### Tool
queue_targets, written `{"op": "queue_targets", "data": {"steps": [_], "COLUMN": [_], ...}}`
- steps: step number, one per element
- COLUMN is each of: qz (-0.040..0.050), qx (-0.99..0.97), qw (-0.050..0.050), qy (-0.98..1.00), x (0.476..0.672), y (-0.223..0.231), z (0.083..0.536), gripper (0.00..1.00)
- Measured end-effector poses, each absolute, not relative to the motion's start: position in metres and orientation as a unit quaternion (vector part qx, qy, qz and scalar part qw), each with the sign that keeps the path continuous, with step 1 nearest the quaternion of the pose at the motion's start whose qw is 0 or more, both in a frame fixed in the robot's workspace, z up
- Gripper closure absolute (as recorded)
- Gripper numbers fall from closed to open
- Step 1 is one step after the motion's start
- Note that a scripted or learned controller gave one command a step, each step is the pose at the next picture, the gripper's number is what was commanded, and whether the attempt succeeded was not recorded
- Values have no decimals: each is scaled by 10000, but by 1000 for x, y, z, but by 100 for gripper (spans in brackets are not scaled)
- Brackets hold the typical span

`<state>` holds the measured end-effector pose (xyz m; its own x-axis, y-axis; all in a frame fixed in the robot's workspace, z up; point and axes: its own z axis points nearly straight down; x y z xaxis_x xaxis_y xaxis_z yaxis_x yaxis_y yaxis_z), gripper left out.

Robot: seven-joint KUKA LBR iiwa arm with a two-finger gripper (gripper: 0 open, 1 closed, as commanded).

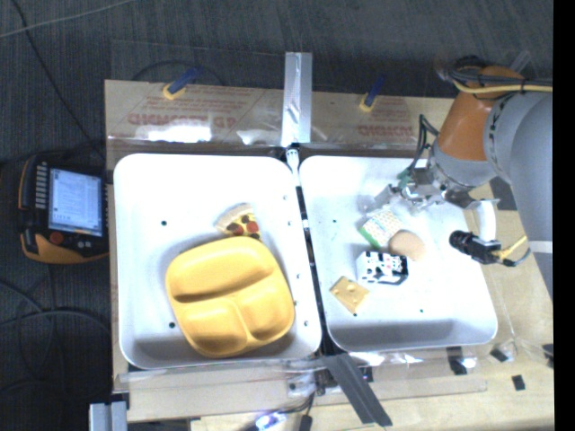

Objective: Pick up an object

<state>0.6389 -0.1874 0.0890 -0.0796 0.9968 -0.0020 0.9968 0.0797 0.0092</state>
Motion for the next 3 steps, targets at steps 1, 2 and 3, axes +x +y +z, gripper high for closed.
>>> {"op": "queue_targets", "data": {"steps": [1,2,3], "qz": [-8,29,11], "qx": [6843,6133,5140], "qw": [-4,-5,93], "qy": [7292,7899,8578], "x": [578,537,538], "y": [-207,-214,-153], "z": [135,96,92], "gripper": [0,0,0]}}
